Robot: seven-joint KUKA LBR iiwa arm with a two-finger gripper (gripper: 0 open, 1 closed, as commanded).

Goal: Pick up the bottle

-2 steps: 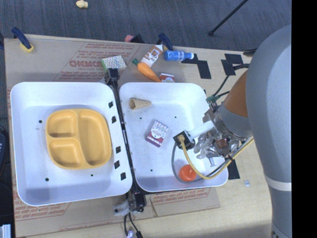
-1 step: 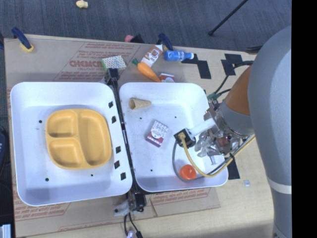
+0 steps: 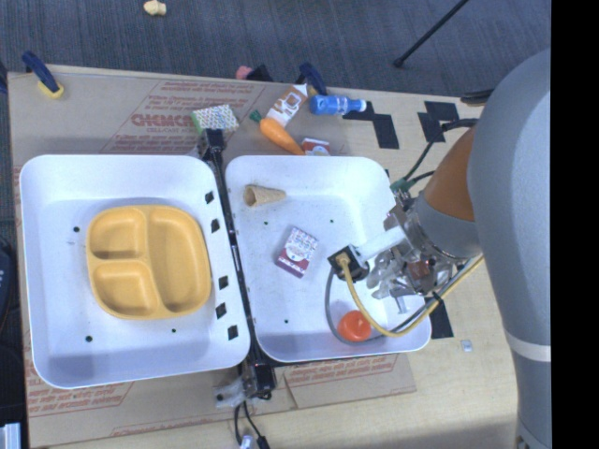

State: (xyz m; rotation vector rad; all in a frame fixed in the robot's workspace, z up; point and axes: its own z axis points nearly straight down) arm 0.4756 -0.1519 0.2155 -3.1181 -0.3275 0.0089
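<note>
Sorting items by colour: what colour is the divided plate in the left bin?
Yellow. The divided plate shows plainly in the camera view, lying in the left bin.

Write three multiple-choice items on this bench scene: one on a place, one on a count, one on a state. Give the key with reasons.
1. Where does the yellow plate lie?
A. In the left bin
B. In the right bin
C. On the floor

2. How many sections does that plate have?
A. One
B. Three
C. Five

3. How does the ice-cream cone rest?
A. Standing upright
B. Lying on its side
C. Held in the gripper

Key:
1. A, the plate sits inside the left bin.
2. B, ridges split it into two small sections and one long one.
3. B, it lies flat in the right bin, apart from the gripper.
</note>
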